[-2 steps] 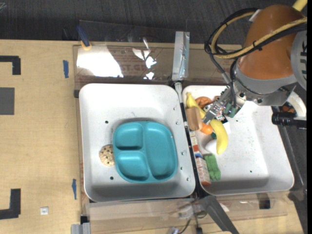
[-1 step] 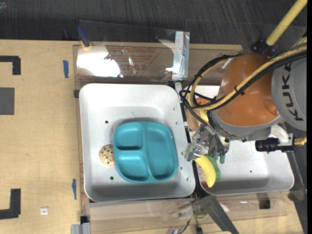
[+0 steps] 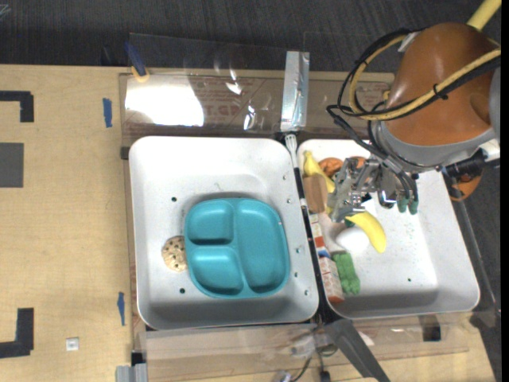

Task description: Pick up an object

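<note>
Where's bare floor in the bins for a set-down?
Right bin: bare floor right of the banana and green item. Its left edge is crowded, with the gripper there. Left bin: bare strip above the teal tray; a cookie sits left of it.

Single fixed cam above the desk (image 3: pixel 56 213), looking down at a slant. Both white bins fit in frame: left bin (image 3: pixel 151 165), right bin (image 3: pixel 445 269). Arm (image 3: pixel 441 78) enters from frame right.

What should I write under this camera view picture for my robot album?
Robot arm's gripper hovers over a banana in the right bin; teal tray in the left.
</note>
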### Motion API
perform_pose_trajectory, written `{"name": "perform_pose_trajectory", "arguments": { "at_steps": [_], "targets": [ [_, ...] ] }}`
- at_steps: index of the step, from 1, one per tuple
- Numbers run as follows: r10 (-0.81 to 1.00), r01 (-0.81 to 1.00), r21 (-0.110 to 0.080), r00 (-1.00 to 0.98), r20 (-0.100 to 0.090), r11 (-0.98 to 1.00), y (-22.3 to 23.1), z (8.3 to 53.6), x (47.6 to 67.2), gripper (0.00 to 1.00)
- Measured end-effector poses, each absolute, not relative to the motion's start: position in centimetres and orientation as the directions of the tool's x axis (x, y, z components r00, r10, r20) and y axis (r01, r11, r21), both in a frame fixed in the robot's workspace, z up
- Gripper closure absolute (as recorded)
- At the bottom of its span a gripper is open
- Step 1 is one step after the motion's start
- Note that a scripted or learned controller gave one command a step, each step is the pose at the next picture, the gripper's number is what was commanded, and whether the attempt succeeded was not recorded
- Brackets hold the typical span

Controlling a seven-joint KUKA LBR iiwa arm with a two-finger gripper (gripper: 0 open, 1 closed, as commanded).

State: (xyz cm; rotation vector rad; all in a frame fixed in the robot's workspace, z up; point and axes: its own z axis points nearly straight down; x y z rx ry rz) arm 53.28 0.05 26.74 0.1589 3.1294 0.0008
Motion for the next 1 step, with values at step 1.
{"name": "perform_pose_trajectory", "arguments": {
  "at_steps": [1],
  "targets": [
    [-0.061,-0.061,0.000,-0.998,0.001,0.998,-8.23,18.58,51.35,1.00]
  ]
}}
